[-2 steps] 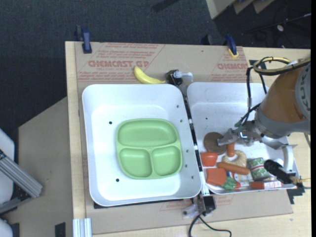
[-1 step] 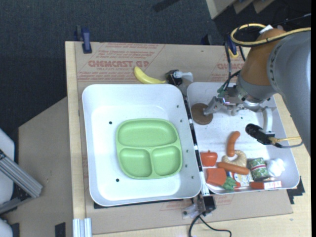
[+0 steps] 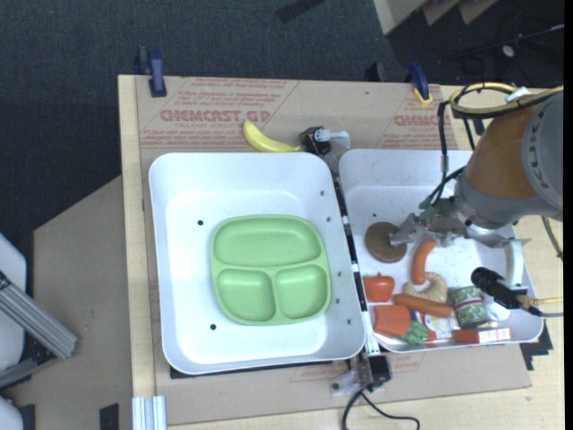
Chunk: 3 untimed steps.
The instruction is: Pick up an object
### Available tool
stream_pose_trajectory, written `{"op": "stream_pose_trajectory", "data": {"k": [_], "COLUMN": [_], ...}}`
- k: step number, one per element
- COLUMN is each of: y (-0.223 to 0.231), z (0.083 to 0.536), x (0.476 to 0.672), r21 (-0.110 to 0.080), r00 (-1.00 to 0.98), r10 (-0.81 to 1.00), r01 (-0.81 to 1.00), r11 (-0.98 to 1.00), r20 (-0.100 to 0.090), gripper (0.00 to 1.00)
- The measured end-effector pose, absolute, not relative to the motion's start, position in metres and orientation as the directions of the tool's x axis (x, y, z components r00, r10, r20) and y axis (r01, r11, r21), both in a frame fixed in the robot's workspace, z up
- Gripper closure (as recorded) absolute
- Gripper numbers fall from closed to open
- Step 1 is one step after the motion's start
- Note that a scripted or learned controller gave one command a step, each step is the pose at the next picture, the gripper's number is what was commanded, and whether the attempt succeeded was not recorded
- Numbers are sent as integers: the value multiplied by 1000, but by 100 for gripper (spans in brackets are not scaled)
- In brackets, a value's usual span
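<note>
Orange sausage point(image 3: 421, 260) lies in the right bin point(image 3: 394, 167), lower right of frame, just under the end effector point(image 3: 436, 228); its grip I cannot tell. Crowded toys could cause a slip.

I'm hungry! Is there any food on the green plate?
Empty. The green plate in the left bin shows three bare compartments; the toy food lies in the right bin.

— What sits on the table point(image 3: 224, 106)?
— Two white bins: the right bin point(image 3: 394, 173) under the pincer point(image 3: 428, 225), the left bin point(image 3: 179, 267) well left.
— Else?
— A banana point(image 3: 267, 140), up-left of the pincer.
</note>
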<state>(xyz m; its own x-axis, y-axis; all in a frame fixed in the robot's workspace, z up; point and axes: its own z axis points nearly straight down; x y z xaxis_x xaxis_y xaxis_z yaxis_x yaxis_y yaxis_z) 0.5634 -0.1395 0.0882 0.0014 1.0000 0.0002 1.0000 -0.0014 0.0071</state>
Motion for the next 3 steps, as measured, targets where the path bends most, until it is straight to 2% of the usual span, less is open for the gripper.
{"op": "stream_pose_trajectory", "data": {"k": [1, 2, 3], "y": [-138, -158, -189], "z": [88, 88, 143], "x": [538, 511, 612], "r21": [7, 7, 14], "r00": [2, 1, -4], "r10": [1000, 1000, 1000], "r01": [1000, 1000, 1000], "r11": [-2, -1, 4], "r20": [-1, 1, -7], "gripper": [0, 0, 0]}}
